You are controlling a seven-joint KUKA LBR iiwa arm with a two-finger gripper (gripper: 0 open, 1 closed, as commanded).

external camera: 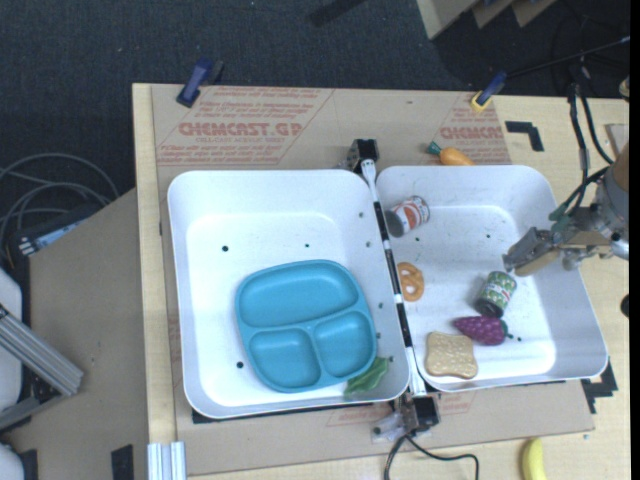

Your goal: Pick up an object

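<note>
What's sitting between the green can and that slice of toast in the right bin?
In the camera view, a purple bunch of grapes lies between the green can and the toast, just below the can and up-right of the toast.

We have one fixed camera mounted above the bench [300, 118], looking down at a slant. It stands far enough back to take in both white bins: the left bin [200, 208] fills the centre-left of the frame, the right bin [520, 193] the centre-right. Dark floor spans the top; the arm [610, 198] enters at the right edge.
</note>
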